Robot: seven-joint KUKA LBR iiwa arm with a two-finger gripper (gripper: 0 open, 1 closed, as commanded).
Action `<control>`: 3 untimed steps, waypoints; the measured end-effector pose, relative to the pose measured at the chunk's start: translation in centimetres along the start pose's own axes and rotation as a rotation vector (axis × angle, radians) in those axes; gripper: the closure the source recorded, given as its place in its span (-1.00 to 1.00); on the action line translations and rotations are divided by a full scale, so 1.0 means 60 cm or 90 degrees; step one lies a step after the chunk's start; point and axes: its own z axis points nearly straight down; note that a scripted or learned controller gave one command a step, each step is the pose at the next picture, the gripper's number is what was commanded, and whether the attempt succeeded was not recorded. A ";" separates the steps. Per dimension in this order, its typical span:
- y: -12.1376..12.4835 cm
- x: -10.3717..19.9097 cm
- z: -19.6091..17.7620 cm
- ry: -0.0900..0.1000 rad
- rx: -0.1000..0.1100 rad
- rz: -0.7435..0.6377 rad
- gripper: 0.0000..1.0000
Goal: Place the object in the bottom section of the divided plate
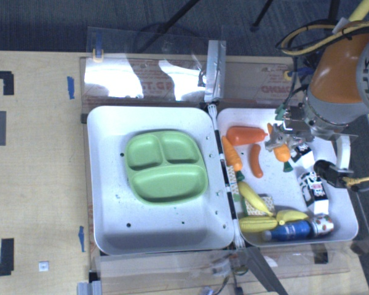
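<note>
Hand point(284, 141) hangs low over the right bin point(347, 226), reaching in from the right under the grey arm point(338, 72) with its orange band; whether it is open or closed cannot be told. Just beneath it lies a small orange carrot point(282, 153). Well to its left, in the left bin point(104, 165), sits the green divided plate point(166, 166), its bottom section bare.
</note>
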 end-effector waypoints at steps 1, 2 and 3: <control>-0.008 0.104 -0.019 0.001 -0.001 0.235 1.00; -0.057 0.213 0.057 0.001 0.002 0.207 1.00; -0.132 0.347 0.006 0.001 0.000 0.218 1.00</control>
